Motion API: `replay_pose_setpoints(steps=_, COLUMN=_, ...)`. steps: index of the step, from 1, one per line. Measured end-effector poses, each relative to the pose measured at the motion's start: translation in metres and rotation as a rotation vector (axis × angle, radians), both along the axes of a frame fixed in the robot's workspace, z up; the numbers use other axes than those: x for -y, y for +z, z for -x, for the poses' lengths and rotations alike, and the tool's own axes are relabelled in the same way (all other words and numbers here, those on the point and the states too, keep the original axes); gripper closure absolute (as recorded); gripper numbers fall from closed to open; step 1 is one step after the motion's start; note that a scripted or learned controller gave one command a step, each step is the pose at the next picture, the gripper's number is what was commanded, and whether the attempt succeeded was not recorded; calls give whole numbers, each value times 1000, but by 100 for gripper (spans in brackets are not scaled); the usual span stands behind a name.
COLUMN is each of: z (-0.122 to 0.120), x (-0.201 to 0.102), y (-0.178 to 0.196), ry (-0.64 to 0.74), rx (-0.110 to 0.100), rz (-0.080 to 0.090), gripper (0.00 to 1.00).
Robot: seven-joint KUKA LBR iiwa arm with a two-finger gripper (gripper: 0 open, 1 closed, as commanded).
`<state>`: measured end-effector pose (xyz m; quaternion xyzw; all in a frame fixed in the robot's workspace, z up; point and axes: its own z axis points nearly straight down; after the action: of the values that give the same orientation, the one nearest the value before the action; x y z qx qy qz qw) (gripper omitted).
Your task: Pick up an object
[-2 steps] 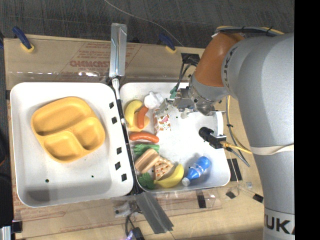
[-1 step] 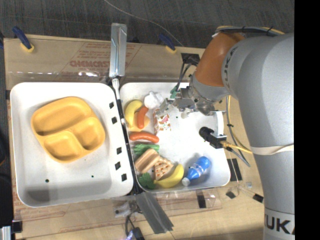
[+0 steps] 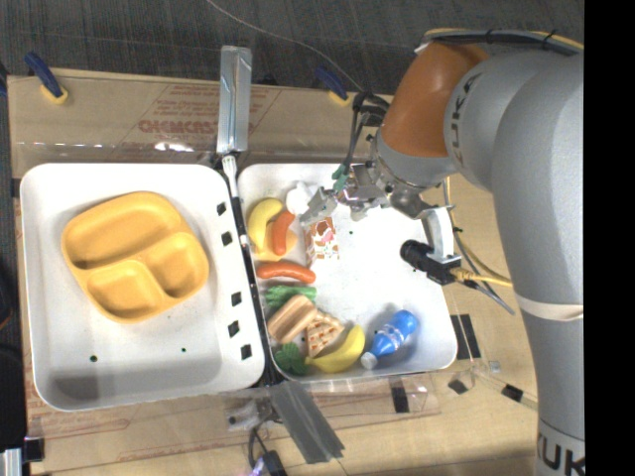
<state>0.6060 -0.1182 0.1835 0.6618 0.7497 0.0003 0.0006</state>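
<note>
My gripper (image 3: 330,200) hangs over the upper middle of the right bin (image 3: 427,310), low above the toys. Just left of it lie a white round item (image 3: 297,198), a yellow banana (image 3: 261,221) and an orange carrot-like piece (image 3: 283,231). A small white and red carton (image 3: 322,241) stands right below the gripper. Further down are a red hot dog (image 3: 286,272), a green leafy piece (image 3: 288,293), a sandwich (image 3: 291,316), a pizza slice (image 3: 319,335), a second banana (image 3: 340,352) and a blue bottle (image 3: 390,337). I see nothing held.
The left bin (image 3: 60,365) holds a yellow divided plate (image 3: 134,254). A metal clamp bar (image 3: 233,97) stands at the bins' shared top edge. The grey arm with its orange band (image 3: 432,97) covers the right bin's upper right corner. A black cable fitting (image 3: 427,259) juts over the bin.
</note>
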Motion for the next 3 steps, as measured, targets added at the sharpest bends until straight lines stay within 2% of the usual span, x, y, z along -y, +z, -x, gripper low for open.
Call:
replay_pose_setpoints(steps=1, z=-9, x=-53, y=21, ry=-258, rx=-3, rz=0, gripper=0)
replay_pose_setpoints(steps=2, z=-14, x=-13, y=-67, ry=-232, rx=25, rz=-1, gripper=0)
replay_pose_setpoints(steps=3, z=-19, x=-20, y=-73, ry=-292, rx=31, rz=8, gripper=0)
